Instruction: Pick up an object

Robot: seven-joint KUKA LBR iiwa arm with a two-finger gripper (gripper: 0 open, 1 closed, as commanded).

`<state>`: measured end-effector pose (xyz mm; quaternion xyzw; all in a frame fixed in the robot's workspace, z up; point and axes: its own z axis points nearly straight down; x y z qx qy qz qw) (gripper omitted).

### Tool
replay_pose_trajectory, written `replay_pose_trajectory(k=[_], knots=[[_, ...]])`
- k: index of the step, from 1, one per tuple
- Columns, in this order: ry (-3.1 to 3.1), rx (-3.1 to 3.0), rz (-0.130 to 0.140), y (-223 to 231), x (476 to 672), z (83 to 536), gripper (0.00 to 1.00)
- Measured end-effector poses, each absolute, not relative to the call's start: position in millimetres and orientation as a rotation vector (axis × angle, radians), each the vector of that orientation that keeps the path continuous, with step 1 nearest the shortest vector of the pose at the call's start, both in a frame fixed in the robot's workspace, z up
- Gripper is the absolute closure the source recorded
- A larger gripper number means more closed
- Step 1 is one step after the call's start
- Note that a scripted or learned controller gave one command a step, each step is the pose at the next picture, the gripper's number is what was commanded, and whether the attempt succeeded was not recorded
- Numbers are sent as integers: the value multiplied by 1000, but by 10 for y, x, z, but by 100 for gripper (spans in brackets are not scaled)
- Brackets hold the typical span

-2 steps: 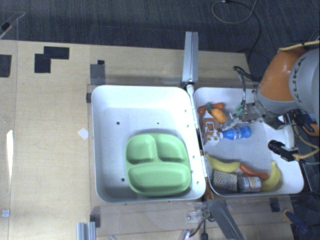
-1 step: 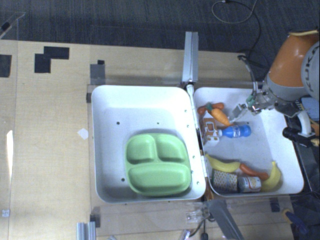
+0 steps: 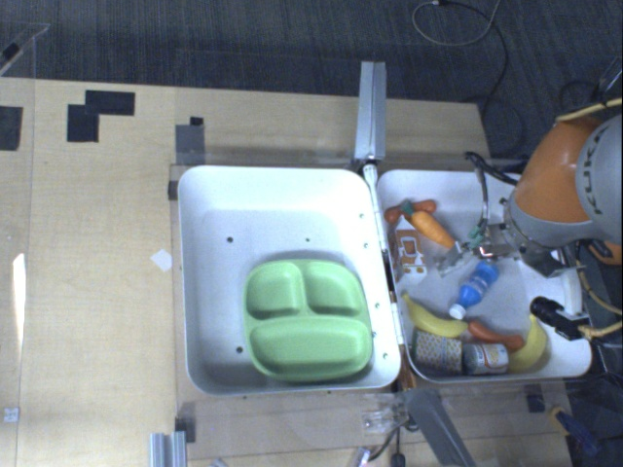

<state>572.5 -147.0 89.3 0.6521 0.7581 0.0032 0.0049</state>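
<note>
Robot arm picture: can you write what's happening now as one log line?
gripper: low in right bin, holding nothing seen | nearest: blue bottle, carrot | banana: lying untouched | left bin: green tray

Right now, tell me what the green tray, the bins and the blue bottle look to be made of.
The green divided tray looks like moulded plastic: even colour, rounded compartment edges, a soft sheen. The left bin and the right bin look like white plastic or coated metal, with smooth walls and a dull gloss; I can't settle which. The small blue bottle seems to be plastic, with a white cap.
</note>
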Motion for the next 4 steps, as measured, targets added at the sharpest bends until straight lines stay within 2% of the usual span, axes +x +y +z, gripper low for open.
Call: replay_pose_trajectory(k=[1, 2, 3, 4], knots=[[2325, 2095, 10, -1596, 5115, 898, 0], [2319, 2087, 19, -1598, 5159, 1024, 100], [2329, 2097, 4, -2057, 5511, 2537, 100], [2068, 2357, 4, -2047, 5864, 2490, 100]])
